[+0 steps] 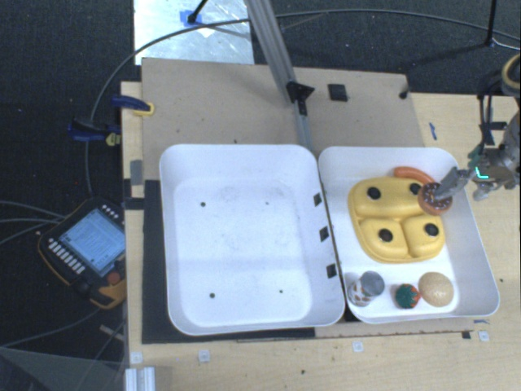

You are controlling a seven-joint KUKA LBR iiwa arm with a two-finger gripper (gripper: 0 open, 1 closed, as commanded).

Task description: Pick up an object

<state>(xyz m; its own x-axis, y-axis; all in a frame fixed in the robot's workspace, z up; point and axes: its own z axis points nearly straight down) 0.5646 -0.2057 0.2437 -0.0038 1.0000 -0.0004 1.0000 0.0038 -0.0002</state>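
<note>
The gripper (438,192) is reaching in from the right over the right bin (476,255), its tip sitting at a brown ring (434,199) on the right edge of a yellow tray (396,218); whether the fingers are apart or together cannot be told, nor whether they are touching the ring. An orange sausage (413,173) is lying just beyond the tray's far edge, close beside the tip. Along the bin's near wall, a grey-and-white piece (365,287), a green-and-red toy (407,296) and a tan ball (435,288) are sitting in a row, well apart from the gripper. The tray is crowding the bin's middle, leaving narrow strips by the walls. The left bin (241,239) is offering broad open floor. Both bins are resting on a brown board (212,104), with a pendant (85,247) lying on dark carpet to the left and a grey pole (273,43) slanting in from the far side.
</note>
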